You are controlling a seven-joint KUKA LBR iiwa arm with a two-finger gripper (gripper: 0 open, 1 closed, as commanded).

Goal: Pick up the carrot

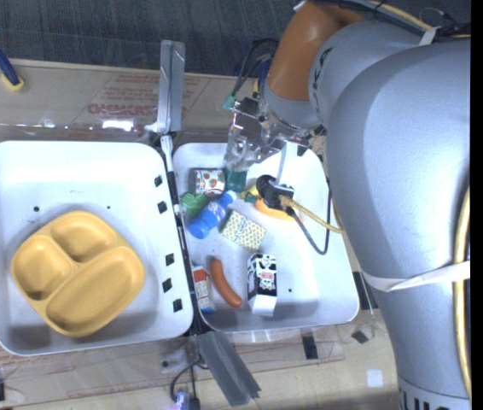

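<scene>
The carrot (226, 284), a small orange-red piece, is seen lying in the right bin (327, 306), well below the gripper (240, 156). It is judged light, stiff and smooth, best taken across its middle. Whether the gripper is open cannot be told; its tips are lost among clutter.

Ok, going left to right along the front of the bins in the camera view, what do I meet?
Yellow divided plate in the left bin → small bottle → sausage → cow-print carton, these three in the right bin.
</scene>
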